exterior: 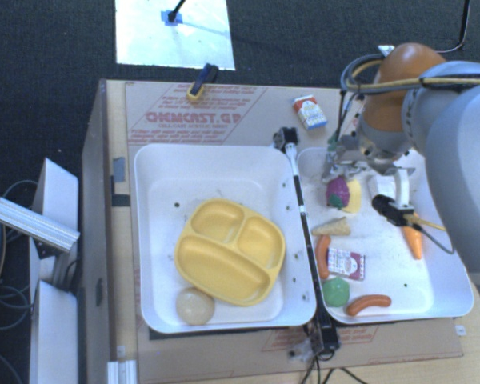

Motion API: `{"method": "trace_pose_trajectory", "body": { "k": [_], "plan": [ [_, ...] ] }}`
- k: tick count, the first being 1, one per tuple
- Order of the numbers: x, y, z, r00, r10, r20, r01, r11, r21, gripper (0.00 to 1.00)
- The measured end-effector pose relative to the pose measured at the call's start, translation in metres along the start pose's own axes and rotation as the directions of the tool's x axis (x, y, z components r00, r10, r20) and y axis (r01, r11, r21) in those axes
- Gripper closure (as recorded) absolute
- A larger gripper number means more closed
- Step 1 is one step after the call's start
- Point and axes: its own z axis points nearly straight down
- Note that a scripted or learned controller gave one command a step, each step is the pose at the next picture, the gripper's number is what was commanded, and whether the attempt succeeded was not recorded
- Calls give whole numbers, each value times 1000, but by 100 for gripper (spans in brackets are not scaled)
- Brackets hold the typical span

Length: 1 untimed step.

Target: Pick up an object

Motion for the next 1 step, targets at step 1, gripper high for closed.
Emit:
{"method": "trace_pose_trajectory", "body": {
  "k": [1],
  "plan": [
    [22, -29, -90, 1000, 2, -1, -2, 1000, 1, 100]
  ]
}}
